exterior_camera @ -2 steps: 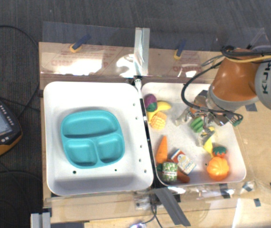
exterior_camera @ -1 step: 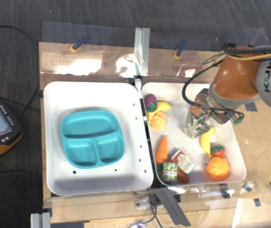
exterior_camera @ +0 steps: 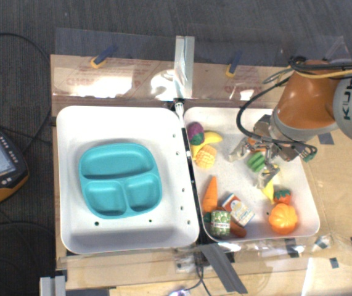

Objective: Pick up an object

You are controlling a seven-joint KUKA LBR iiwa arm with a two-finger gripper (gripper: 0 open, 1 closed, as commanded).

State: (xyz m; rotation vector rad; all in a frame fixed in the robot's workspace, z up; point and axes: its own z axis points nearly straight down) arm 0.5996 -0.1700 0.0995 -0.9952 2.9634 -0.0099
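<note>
Pincer low over a green toy in the right bin; you cannot tell whether it grips.

Nearest you, along the right bin's (exterior_camera: 311, 224) front wall, sit a small orange pumpkin (exterior_camera: 283, 218), a printed carton (exterior_camera: 238, 211) and a green can (exterior_camera: 220, 222), the can partly overlapping a dark red piece you can't identify. Just behind them a carrot (exterior_camera: 209, 194) lies slanted, and a yellow piece (exterior_camera: 268, 192) touches a small red-and-green fruit (exterior_camera: 282, 195). Farther back, the pincer (exterior_camera: 259, 159) hangs over a green toy (exterior_camera: 256, 161); the wrist and cables hide most of it, so finger spacing and any contact with the toy stay unclear. To the left, corn (exterior_camera: 204, 156), a banana (exterior_camera: 208, 139) and a purple piece (exterior_camera: 195, 130) cluster by the divider. The left bin (exterior_camera: 71, 227) holds a teal divided tray (exterior_camera: 121, 179). The arm is cut off at the right edge.
</note>
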